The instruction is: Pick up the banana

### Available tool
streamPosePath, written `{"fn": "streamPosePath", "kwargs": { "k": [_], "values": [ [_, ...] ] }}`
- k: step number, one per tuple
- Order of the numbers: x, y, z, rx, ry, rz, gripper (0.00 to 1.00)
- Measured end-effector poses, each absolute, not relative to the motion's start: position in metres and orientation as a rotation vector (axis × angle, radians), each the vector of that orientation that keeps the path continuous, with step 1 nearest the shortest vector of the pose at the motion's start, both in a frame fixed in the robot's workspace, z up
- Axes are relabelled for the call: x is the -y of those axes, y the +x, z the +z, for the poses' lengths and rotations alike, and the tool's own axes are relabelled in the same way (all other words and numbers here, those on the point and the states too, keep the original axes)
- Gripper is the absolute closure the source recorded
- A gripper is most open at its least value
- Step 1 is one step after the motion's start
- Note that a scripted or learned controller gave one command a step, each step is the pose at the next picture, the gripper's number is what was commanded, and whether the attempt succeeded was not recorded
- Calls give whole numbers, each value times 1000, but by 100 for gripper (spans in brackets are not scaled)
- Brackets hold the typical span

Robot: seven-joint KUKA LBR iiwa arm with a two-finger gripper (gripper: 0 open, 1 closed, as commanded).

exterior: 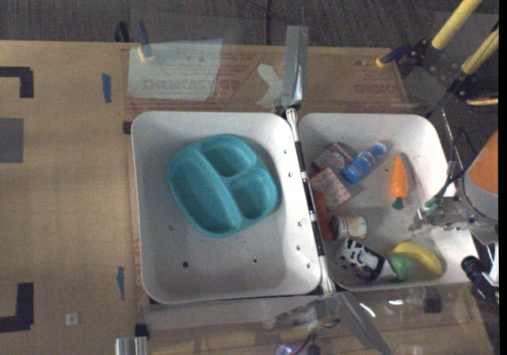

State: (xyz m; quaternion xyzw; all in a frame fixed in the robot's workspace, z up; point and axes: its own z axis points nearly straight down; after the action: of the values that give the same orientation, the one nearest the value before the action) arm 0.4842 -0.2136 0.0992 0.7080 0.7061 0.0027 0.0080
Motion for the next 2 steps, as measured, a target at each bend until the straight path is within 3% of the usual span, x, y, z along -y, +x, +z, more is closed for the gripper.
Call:
{"fn": "streamPosePath", "kwargs": {
  "k": [1, 2],
  "values": [
    [212, 484, 99, -2212, 2215, 11, 0],
    [198, 481, 88, -2195, 2235, 2, 0]
  ]
}}
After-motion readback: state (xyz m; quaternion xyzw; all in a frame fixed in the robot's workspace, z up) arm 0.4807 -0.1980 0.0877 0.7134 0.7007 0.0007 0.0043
